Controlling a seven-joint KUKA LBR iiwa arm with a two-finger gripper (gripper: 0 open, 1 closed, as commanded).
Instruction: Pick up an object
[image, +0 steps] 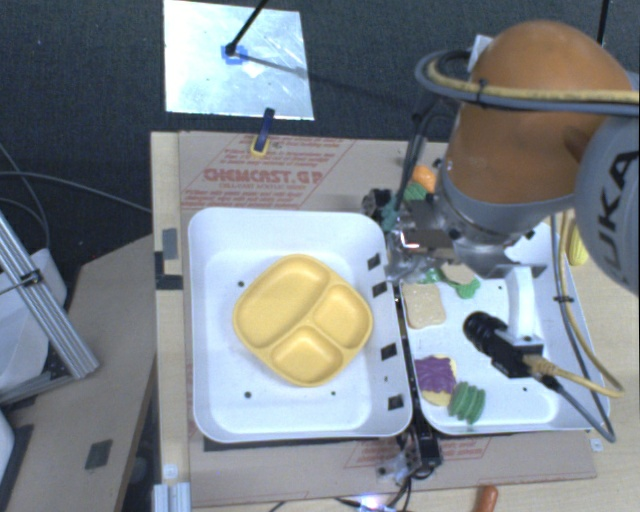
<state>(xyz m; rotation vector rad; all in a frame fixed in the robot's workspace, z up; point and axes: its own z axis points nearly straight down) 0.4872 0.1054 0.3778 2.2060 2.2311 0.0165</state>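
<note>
gripper (412, 243) above right bin (535, 405); toast (425, 306) below

floor: dark carpet (80, 90) all around my bench, kind of blue-grey

shiny sheet: a silvery square (238, 58) lying on the carpet up top, catching the light, with a bit of blue tape on it

bench top: brown cardboard (265, 170) with red CHEMCAST lettering under my work area

side table: tan surface (90, 390) on the left edge, with a slanted aluminium rail (40, 300) across it

cables: thin grey ones (60, 185) trailing over the carpet at left
</note>
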